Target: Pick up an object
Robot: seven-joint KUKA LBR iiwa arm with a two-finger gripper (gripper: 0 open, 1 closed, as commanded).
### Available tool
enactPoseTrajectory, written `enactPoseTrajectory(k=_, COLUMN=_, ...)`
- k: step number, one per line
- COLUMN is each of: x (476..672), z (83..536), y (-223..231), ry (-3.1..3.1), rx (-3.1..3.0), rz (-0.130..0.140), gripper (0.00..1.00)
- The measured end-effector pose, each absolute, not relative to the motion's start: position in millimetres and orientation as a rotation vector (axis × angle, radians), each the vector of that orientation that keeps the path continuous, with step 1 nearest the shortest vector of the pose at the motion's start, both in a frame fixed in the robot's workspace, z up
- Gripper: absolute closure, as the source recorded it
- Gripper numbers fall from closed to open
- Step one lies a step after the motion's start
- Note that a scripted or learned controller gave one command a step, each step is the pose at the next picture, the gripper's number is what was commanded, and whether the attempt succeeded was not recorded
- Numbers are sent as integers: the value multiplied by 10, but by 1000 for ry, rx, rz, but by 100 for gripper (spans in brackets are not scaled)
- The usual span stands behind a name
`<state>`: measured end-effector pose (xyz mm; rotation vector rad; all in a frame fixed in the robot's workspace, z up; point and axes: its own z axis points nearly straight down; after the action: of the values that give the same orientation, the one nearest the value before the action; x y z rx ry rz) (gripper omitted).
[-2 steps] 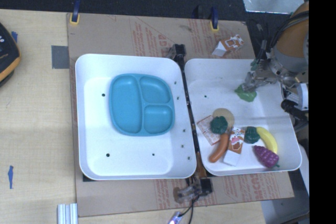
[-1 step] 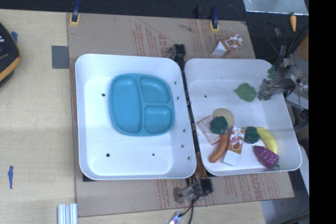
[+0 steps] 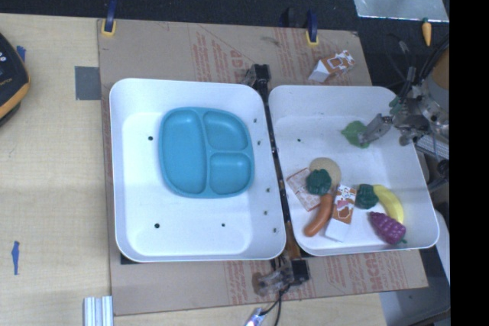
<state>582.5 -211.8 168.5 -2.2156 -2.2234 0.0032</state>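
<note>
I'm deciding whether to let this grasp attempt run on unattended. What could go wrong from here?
The gripper is at a small green piece lying apart from the other toys; a thing that small could slip out or get pushed along the right bin. The gripper also works close to that bin's right wall, so it might bump the wall. The crowded toys near the banana would be harder.

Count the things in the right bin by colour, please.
Green: 3, at
Yellow: 1, banana
Purple: 1, grapes
Orange: 1, sausage
Tan: 1, disc
White and red: 2, packets
Total: 9
</note>
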Motion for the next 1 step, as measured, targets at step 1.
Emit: enactPoseTrajectory(k=1, x=6308, z=908, y=-2117, ry=-2225, rx=-2214, rz=6, gripper=0)
